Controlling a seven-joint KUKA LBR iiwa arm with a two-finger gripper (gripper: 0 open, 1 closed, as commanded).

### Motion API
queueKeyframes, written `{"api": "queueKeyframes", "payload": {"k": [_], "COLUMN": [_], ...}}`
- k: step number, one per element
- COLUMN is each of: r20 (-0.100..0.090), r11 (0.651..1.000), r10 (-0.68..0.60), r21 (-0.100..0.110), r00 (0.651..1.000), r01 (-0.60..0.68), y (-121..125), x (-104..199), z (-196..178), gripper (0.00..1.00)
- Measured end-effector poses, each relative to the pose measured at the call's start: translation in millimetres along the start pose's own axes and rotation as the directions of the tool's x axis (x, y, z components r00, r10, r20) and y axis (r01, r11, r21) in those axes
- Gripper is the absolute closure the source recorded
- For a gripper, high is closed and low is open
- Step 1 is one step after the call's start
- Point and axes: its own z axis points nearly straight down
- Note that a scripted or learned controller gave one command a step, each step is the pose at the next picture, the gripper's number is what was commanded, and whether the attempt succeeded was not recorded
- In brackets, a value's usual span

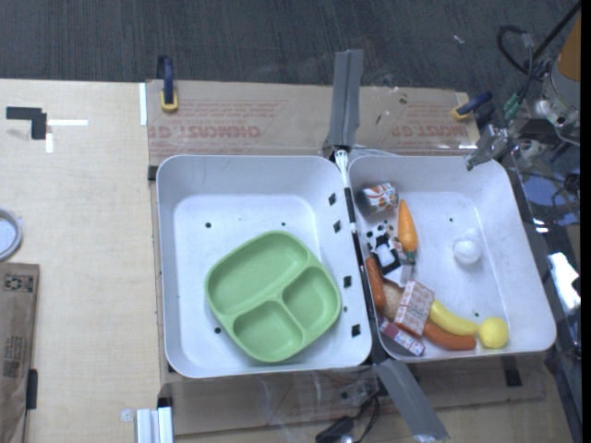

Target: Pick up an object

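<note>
The right bin point(494, 187) holds a heap of toy food along its left and front sides. An orange carrot point(407, 226) lies near a small carton point(379, 195) and a black-and-white toy point(383, 247). A white ball point(467, 248) sits alone toward the middle. At the front lie a banana point(452, 318), a yellow lemon point(494, 332), a red sausage point(448, 339) and a snack packet point(415, 305). My gripper point(483, 151) hangs over the bin's far right corner, apart from all the objects, with nothing seen in it.
The left bin point(185, 247) holds a green divided plate point(272, 295). A grey divider post point(346, 95) stands behind the seam between the bins. Clamps point(166, 86) and cables point(526, 49) sit along the back edge.
</note>
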Motion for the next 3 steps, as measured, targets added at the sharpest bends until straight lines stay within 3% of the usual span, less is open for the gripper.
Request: {"api": "queueKeyframes", "payload": {"k": [1,2,3], "r20": [-0.001,0.0,0.001], "r11": [0.998,0.953,0.954], "r10": [-0.066,-0.303,-0.299], "r21": [0.001,-0.001,-0.002], "r00": [0.998,0.953,0.954], "r01": [0.066,0.303,0.299], "y": [-51,-33,-32], "x": [68,78,77], "z": [110,158,148], "gripper": [0.0,0.0,1.0]}}
